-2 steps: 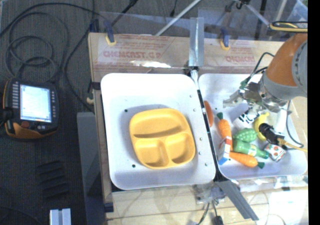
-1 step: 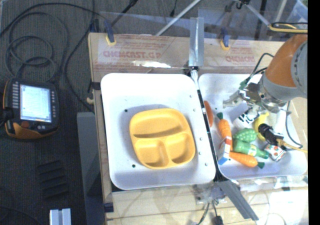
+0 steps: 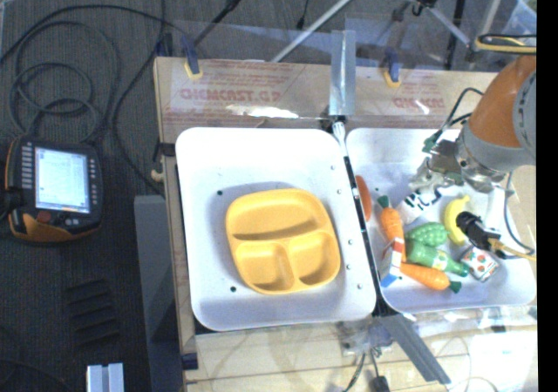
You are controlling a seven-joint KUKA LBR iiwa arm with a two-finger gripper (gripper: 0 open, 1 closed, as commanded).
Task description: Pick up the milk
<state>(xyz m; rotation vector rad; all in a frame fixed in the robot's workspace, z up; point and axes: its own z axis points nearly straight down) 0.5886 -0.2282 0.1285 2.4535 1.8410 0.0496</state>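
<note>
Camera view looks down on two white bins; the left bin bears a yellow divided tray, and the right bin holds a scatter of toy food. The arm reaches into the right bin from 2 o'clock, and the gripper hangs low toward 12 o'clock of that bin's middle.

The milk is, as best I can judge, the small boxy carton lying at about 4 o'clock in the right bin, just beside a green vegetable and past the banana. It sits apart from the gripper, so the pick looks not yet made: reaching the carton, closing on it and lifting all remain.

Whether the gripper is open or closed cannot be told, since the wrist and cabling crowd over it, and nothing can be seen held. A small black-and-white patch just below it is too blurred to name. Two carrots lie at 8 o'clock. The carton's printing is unreadable, so its identity is partly a guess.
</note>
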